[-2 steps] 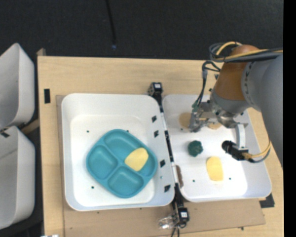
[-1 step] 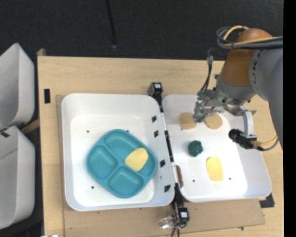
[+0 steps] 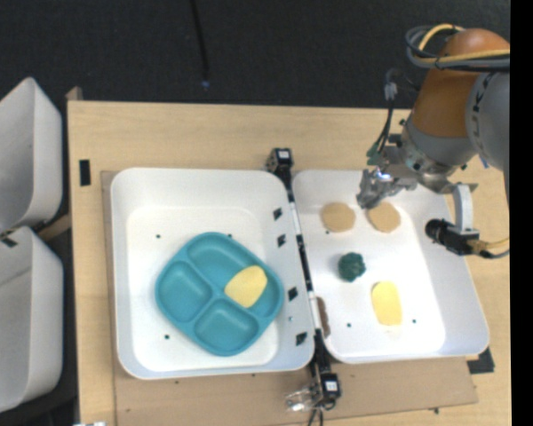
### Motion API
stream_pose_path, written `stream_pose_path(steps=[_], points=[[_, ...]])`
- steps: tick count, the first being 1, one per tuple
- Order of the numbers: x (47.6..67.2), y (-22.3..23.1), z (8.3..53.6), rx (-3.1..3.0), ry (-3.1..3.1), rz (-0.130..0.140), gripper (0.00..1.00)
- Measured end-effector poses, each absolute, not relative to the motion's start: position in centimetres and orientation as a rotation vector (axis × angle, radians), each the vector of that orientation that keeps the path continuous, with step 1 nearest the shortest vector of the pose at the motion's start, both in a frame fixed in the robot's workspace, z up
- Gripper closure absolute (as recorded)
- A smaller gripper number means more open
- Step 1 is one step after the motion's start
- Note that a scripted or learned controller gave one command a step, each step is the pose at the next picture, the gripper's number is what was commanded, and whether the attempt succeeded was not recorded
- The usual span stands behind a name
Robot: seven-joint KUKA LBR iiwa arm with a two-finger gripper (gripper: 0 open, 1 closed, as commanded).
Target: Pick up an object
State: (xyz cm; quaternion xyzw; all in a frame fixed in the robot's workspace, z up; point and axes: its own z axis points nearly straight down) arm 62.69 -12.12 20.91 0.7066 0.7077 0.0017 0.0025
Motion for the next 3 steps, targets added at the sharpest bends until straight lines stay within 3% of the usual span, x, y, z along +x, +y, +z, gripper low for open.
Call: stream_pose_path(steps=[1,3], points=[[62.9,-12.5,27.4,2.213,2.219,0.007,1.00],[60.6,-2.8,26.0,2.216,2.227,-0.001,1.00]])
